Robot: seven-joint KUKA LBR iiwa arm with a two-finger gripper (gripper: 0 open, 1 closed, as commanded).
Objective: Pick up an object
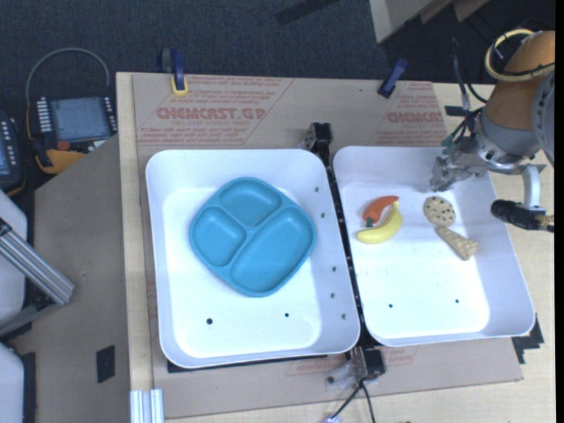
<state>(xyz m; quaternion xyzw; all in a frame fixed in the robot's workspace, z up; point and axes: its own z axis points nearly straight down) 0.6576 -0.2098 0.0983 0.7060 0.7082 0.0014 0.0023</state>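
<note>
The gripper hovers near the right bin's far edge, just above the cookie; a banana lies nearby, open floor toward the near rim.

Bright even overhead light, soft shadows

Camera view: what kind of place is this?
Probably a robot lab bench: two white bins on a cardboard sheet, the arm reaching in over toy food like a banana, and a control pendant nearby.
</note>
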